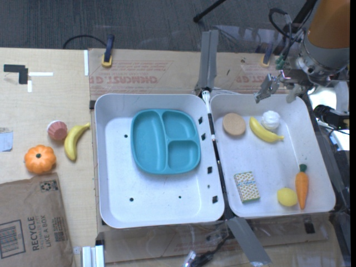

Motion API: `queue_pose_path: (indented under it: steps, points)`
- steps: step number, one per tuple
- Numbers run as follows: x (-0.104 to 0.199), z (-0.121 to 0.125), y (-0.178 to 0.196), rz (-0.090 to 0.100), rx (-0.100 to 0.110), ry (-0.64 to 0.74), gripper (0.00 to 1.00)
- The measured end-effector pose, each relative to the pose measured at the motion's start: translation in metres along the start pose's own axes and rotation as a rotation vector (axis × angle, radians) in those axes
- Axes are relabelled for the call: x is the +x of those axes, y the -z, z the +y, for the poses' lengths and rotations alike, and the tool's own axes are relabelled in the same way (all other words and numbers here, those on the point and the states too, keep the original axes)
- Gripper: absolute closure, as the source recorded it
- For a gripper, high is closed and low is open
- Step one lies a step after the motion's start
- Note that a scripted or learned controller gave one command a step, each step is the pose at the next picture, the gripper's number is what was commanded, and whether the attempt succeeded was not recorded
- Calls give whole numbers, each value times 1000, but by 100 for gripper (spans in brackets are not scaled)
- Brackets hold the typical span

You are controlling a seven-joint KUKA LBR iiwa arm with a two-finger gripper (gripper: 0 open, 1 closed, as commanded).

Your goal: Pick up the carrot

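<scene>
- Looks like the approach step, nothing grabbed yet: the grey two-finger gripper (276, 88) hangs over the far edge of the right shallow white bin (319, 149), jaws apart with nothing between them.
- The small orange carrot with a green top (301, 187) lies in that bin's near right corner, just beside the yellow lemon (287, 197), well apart from the gripper.
- Next move, I'd guess: swing toward the near corner, line up across the carrot, drop, and avoid the lemon.
- Count: two bins, two yellow bananas (265, 131) (one out on the surface), one carrot, one lemon, one teal divided plate (166, 141), one orange mini pumpkin (40, 159).
</scene>
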State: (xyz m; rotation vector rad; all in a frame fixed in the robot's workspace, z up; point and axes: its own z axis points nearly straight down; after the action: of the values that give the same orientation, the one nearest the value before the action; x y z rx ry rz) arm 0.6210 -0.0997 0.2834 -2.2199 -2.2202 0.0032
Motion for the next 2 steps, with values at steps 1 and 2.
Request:
queue_pose_path:
  steps: [1,2]
  points:
    - [-51,-48,-87,0,0,150,0]
    - [-95,-92,-110,-1,-1,174,0]
